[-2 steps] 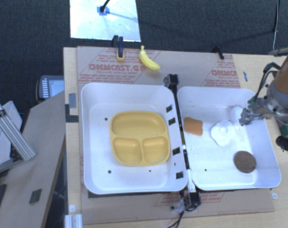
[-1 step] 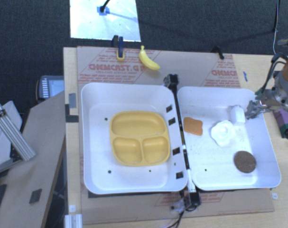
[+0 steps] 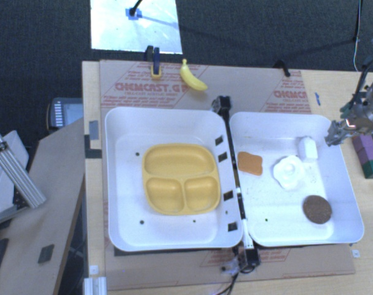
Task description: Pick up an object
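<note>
The right bin (image 3: pixel 352 226) holds an orange toast-like slice (image 3: pixel 250 163), a white egg-shaped piece (image 3: pixel 289 171), a small white block (image 3: pixel 307 148) and a round brown patty (image 3: pixel 317 209). My gripper (image 3: pixel 337 131) hangs at the far right rim of this bin, just right of the white block and apart from it. Nothing shows in its grasp. The arm's wrist sits behind it at the view's right edge.
The left bin (image 3: pixel 121 165) carries a yellow divided plate (image 3: pixel 179 179). A toy banana (image 3: pixel 192 77) and a yellow clamp (image 3: pixel 155 63) lie on the bench behind the bins. Green and purple blocks (image 3: pixel 369 155) stand right of the right bin.
</note>
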`<state>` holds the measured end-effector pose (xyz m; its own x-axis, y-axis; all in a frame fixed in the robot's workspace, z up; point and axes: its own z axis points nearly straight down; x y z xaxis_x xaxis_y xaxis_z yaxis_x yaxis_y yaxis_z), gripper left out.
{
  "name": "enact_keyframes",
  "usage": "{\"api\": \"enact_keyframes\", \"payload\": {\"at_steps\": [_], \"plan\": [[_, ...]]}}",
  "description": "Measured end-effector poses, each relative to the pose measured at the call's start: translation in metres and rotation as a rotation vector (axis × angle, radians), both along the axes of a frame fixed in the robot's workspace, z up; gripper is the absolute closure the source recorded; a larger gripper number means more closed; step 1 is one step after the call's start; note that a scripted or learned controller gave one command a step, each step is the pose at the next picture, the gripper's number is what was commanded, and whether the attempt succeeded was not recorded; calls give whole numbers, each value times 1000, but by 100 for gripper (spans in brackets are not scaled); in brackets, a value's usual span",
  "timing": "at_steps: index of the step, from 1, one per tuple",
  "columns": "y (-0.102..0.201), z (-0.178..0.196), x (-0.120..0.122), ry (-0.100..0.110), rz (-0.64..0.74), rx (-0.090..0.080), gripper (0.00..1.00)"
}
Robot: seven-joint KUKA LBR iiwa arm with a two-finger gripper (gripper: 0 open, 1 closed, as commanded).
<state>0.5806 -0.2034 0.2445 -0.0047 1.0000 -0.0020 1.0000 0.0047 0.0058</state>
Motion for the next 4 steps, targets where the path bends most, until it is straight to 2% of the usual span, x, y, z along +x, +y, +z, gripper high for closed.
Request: {"api": "enact_keyframes", "payload": {"at_steps": [2, 3, 4], "plan": [[108, 12, 20, 3, 5, 3, 100], [170, 0, 28, 5, 6, 4, 100], [226, 2, 23, 5, 5, 4, 100]]}}
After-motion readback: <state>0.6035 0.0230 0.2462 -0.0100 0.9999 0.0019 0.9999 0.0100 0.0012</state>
